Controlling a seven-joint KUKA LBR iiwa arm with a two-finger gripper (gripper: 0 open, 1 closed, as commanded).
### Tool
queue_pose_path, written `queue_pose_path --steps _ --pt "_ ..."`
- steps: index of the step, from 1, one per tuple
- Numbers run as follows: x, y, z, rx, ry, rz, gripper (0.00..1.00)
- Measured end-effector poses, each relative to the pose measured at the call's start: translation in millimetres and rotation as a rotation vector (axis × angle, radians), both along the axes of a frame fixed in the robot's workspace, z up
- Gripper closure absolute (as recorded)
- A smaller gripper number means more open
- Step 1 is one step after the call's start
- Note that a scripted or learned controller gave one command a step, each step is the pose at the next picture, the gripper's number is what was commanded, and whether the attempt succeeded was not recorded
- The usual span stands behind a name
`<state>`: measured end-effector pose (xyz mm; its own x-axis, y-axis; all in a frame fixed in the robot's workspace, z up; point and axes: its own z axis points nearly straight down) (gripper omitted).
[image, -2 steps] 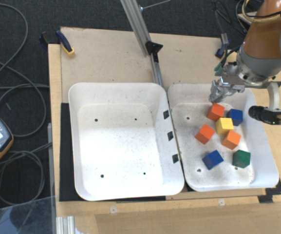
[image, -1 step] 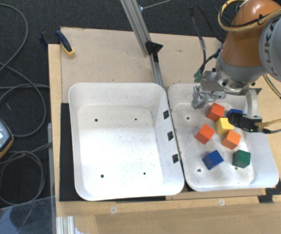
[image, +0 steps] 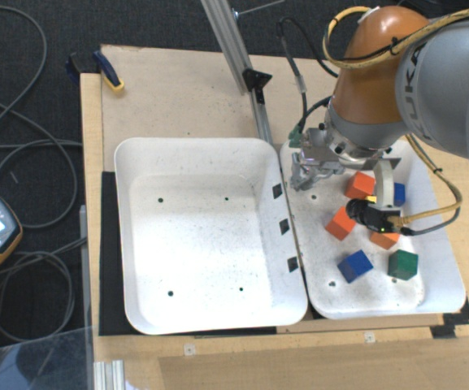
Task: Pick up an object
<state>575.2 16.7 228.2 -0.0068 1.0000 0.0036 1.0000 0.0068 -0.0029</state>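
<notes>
Over the right bin's point(image: 437, 295) near-left corner the gripper point(image: 306, 171) hangs; whether it is apart or together cannot be told. Just right of it and lower lie 2 orange blocks point(image: 340, 223), then beyond them a blue cube point(image: 354, 266) and green cube point(image: 403, 264).

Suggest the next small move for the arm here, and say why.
Probably shift the end effector toward the orange block and lower over it. The end effector sits near the right bin's upper left corner, over bare floor, while the blocks lie further right and nearer the camera: orange ones, a blue block and a green block. Nothing shows between its fingers.
</notes>
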Motion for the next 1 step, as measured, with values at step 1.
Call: queue_pose_path --steps 1 --pt "-2.0 57.5 -3.2 0.0 -0.001 0.0 1.0"
